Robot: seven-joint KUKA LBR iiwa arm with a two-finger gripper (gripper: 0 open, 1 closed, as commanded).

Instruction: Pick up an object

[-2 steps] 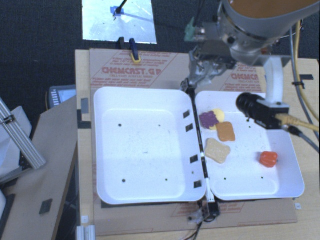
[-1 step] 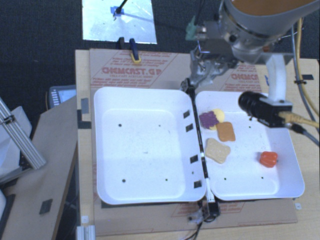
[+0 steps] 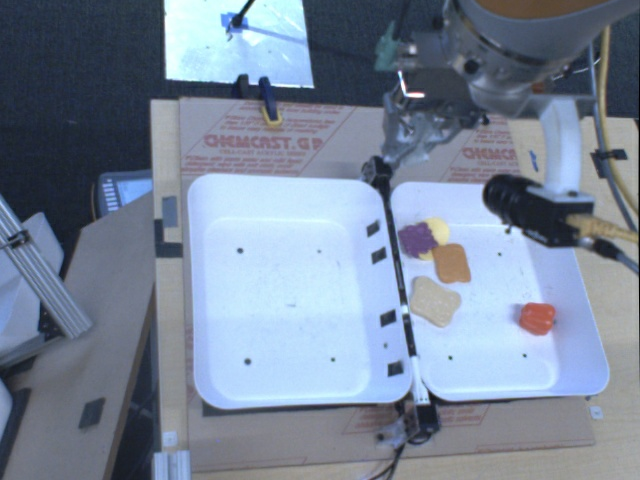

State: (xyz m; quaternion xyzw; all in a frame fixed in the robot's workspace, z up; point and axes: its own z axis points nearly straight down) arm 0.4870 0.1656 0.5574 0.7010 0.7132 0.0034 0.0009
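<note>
Near edge: the two white bins sit side by side, the left bin with nothing but a few dark specks on its floor, the right bin carrying all the pieces.
Orange-red piece: lies alone toward the right wall of the right bin, well apart from the others; it looks like a small, light plastic toy, rounded and probably slick, so I'd take it across its widest part from above.
Pale bread-like slice: flat, near the divider; low and thin, likely hard to pinch except by its edges.
Brown slice: just behind the pale one, touching or nearly touching it.
Purple cluster: lumpy, next to a yellow piece; crowded, so a grab there may catch neighbours.
Gripper: high at the far side above the back rim of the right bin, clear of every piece; I can't tell how its fingers stand.
</note>
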